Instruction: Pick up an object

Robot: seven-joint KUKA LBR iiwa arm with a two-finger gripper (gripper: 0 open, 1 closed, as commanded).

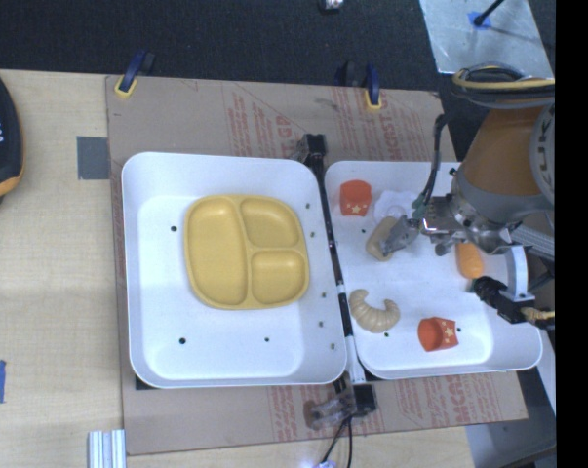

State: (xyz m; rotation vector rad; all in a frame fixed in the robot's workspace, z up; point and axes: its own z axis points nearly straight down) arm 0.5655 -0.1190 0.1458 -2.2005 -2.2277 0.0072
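my gripper (403, 234) hangs low over the right bin (411, 359), reaching in from the right, and its fingers are closed around a tan lump (382, 239) near the bin's back left part. close behind it sits an orange-red block with a star (355, 199), a pale croissant-shaped piece (373, 312) lies toward the front by the bin's left wall, a second red block (437, 333) rests near the front edge, and a small orange piece (470, 260) sits under my wrist. the left bin (157, 359) holds a yellow divided plate (245, 252).
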